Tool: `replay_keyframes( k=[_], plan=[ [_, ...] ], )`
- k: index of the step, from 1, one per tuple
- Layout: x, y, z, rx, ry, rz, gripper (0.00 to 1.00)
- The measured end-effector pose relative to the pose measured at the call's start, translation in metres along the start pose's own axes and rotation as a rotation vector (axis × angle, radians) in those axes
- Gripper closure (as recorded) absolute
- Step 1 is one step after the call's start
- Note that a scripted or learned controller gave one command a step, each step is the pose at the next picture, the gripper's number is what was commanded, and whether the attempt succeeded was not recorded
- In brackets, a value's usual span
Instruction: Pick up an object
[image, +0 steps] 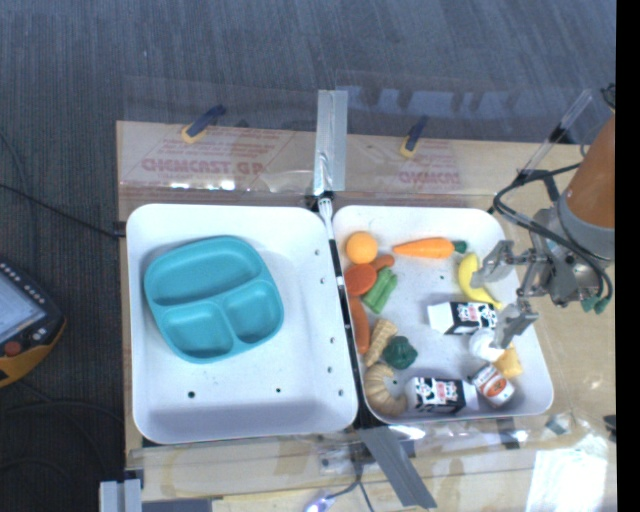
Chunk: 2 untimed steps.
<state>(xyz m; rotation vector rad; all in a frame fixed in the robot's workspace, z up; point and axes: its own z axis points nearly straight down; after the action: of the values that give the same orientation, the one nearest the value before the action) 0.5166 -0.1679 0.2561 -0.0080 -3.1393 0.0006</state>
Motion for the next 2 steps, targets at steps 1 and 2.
replay_keyframes(
  k=[1,2],
  plan=[
    [-0.044,-0.021,0.128,0.000,0.002,-0.085,0.00],
    [-0.141,0.004,0.162,0.002,0.001,-0.092,0.00]
  ],
)
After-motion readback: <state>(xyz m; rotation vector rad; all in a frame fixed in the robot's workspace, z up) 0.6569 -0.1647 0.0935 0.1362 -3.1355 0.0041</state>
